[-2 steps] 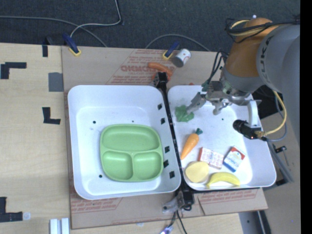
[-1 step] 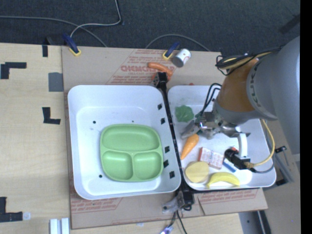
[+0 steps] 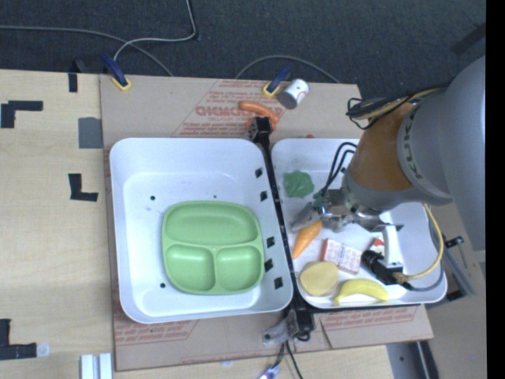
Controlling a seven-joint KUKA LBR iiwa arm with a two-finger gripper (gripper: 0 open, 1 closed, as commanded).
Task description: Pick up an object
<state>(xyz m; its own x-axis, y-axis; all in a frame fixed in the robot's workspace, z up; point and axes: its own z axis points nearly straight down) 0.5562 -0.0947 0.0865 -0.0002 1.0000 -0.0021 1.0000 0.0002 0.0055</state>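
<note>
Green divided plate (image 3: 213, 245) seen in left bin (image 3: 126, 172). In right bin (image 3: 430, 290), carrot (image 3: 306, 238) found at left wall, long axis slanted, upper end pointed toward claw (image 3: 330, 209). Carrot judged nearest target, just below-left of claw. Green scrap (image 3: 298, 183) noted above. Claw opening cannot be told. Cracker packet (image 3: 341, 253), round yellow piece (image 3: 319, 278), banana (image 3: 360, 291) noted lower right.

Single fixed camera above the bench, looking down aslant, both white bins (image 3: 126, 212) in frame
</note>
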